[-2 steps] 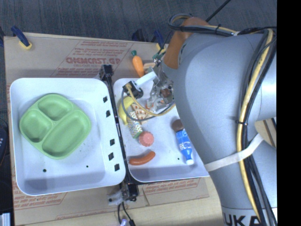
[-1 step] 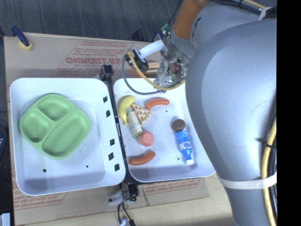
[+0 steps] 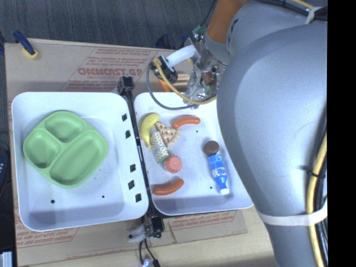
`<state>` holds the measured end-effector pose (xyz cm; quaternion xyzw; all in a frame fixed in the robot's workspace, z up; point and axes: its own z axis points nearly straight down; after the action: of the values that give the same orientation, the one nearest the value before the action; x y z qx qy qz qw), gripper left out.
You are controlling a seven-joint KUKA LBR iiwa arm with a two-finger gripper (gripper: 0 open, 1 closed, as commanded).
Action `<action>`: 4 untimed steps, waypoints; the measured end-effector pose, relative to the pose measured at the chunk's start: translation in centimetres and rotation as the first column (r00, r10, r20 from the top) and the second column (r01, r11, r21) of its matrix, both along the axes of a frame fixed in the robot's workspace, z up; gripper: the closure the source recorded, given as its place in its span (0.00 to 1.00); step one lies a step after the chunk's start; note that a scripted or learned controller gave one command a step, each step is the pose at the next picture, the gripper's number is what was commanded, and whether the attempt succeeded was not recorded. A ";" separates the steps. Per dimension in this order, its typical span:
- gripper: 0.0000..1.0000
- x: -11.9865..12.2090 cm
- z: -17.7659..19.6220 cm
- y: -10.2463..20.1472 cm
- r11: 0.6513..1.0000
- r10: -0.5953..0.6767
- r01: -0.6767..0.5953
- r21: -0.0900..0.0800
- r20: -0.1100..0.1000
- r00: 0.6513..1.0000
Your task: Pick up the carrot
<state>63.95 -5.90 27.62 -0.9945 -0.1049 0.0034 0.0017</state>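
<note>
Approach step is being judged as in hand: end effector (image 3: 201, 88) is being held over the far rim of the right bin (image 3: 239, 202); its finger state cannot be told. Carrot (image 3: 186, 121) is lying in that bin, near the pizza slice (image 3: 166, 133), ungrasped. Descent onto the carrot is being called for next. Tabletop (image 3: 94, 65) is being covered by cardboard; dark carpet is being seen beyond.

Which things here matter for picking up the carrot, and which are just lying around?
Job: gripper; carrot, probably the orange stick nearest it; right bin.
Lying about: banana; pizza slice; blue bottle; brown cookie; second orange stick; green plate; left bin.
</note>
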 end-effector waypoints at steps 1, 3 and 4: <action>1.00 -1.6 -8.6 3.0 0.998 0.069 -0.069 0.001 0.000 0.998; 0.00 0.9 -8.5 4.0 1.000 -0.005 0.005 -0.002 0.003 1.000; 0.00 -5.5 -8.5 8.2 0.991 0.133 -0.133 0.002 0.000 0.991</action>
<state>58.47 2.28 19.10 -0.9853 -0.1709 0.0035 0.0024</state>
